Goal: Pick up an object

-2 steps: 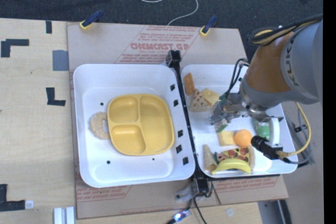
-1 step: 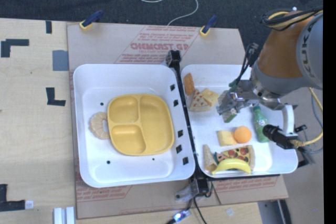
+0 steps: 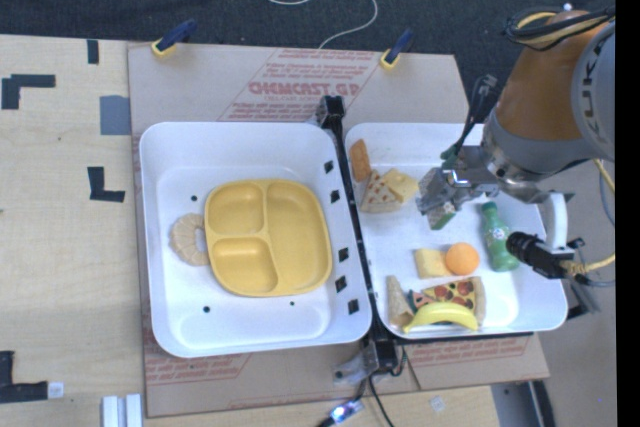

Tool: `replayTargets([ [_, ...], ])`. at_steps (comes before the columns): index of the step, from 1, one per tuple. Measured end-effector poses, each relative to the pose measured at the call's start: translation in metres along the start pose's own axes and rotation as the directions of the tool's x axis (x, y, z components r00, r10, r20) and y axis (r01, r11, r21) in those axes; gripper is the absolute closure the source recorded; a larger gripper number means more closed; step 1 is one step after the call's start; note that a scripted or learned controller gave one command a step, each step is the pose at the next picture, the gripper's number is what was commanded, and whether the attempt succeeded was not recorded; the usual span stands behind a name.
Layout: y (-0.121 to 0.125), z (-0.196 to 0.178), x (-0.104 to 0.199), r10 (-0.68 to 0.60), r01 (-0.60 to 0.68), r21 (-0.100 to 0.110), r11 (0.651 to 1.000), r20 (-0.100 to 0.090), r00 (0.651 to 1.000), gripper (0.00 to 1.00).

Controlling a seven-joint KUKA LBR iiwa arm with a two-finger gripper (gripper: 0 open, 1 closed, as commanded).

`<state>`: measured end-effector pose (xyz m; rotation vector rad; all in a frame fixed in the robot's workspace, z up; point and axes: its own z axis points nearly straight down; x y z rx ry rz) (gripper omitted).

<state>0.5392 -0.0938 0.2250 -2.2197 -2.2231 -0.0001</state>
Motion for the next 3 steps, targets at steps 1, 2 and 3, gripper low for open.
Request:
replayTargets([
  [1,-0.006,0.01,0.048,-0.004,0.004,0.003,1.0,-0.001,1.0,1.0],
  [2,-0.023,0.011,0.098,-0.004,0.004,0.005,1.0,-0.001,1.0,1.0],
  [3,-0.021,-0.001,0.147,-0.005,0.005,0.002,1.0,-0.001,1.0,1.0],
])
